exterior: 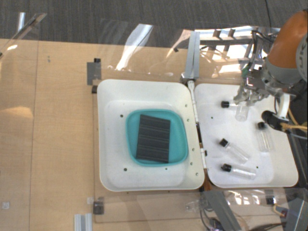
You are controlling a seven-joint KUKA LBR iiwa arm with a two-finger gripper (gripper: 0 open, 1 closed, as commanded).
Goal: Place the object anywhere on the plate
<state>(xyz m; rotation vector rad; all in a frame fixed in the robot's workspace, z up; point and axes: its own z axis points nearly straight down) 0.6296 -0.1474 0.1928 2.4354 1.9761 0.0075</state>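
You will find the plate [157, 137], a teal square with rounded corners, sitting in the left bin [111, 129], and a dark grey ribbed rectangular block [153, 138] lies flat on its middle, slightly tilted. The task's things are in the right bin [284, 174]: you can count 4 clear vials with black caps. Each is a slim see-through tube (hard to make out against the white floor) ending in a small black stopper. 1 vial [237, 109] lies near the bin's upper middle, just below the hand [246, 96]; another [263, 137] lies near the right side; a third [233, 149] lies in the middle; the fourth [239, 170] lies near the front edge. The hand hangs low over the upper part of the right bin, and you cannot tell from this slant whether it is clenched or released. The bench [48, 143] is pale wood.
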